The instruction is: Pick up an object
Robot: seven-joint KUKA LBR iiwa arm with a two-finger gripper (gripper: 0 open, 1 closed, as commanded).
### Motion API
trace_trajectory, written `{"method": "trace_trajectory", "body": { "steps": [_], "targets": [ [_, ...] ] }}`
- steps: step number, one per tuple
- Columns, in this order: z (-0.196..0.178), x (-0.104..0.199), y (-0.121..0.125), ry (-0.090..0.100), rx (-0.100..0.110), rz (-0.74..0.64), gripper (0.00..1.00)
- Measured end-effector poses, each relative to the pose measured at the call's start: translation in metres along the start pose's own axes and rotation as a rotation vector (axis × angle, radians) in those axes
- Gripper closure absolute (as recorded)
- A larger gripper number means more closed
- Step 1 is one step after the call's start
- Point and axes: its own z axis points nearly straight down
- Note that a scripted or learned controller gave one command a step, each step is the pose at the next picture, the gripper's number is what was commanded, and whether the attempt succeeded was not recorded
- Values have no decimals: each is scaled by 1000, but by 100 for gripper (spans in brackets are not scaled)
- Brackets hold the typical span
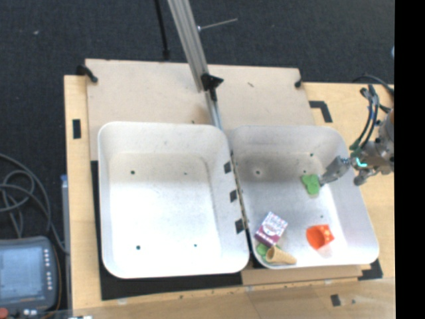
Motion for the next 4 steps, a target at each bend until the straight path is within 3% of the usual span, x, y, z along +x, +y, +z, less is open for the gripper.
{"method": "trace_trajectory", "body": {
  "steps": [1, 4],
  "targets": [
    [-2, 0, 1, -1, -4, 0, 0],
    [161, 1, -1, -3, -1, 4, 0]
  ]
}}
